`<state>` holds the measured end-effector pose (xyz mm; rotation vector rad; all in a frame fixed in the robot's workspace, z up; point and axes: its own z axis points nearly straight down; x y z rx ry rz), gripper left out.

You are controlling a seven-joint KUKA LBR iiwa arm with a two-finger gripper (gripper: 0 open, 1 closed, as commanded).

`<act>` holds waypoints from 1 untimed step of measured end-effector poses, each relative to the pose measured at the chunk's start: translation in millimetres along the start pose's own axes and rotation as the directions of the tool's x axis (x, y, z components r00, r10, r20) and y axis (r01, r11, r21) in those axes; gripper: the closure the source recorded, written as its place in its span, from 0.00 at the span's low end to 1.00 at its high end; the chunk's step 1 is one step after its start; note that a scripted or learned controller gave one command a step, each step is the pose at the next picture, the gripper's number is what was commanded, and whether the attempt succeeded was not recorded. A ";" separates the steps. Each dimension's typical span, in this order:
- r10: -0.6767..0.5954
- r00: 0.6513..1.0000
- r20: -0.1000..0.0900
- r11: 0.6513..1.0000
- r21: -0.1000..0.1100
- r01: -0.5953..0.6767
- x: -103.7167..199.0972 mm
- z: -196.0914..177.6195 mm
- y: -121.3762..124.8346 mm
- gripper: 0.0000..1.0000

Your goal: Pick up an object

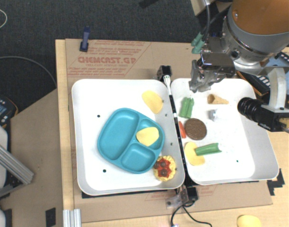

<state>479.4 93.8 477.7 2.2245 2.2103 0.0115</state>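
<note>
My gripper (199, 85) hangs over the far left part of the right bin (248, 167), its fingertips close together with nothing seen between them. Just below it lies a green block (186, 107). Further down the bin are a round brown cookie (195, 128), a thin orange piece (182, 129), a green bean-like piece (208, 149) lying on a yellow slice (193, 156), a small grey piece (212, 114) and a tan cone (216, 99).
The left bin (85, 141) holds a blue divided plate (117, 138) with a yellow piece (147, 135) in it, another yellow piece (152, 101) behind, and a red-yellow toy (164, 168) at the front corner. Cardboard (106, 56) lies under the bins.
</note>
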 end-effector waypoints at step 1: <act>0.001 1.000 0.004 1.000 0.021 -0.002 -62.8 108.9 -1.9 1.00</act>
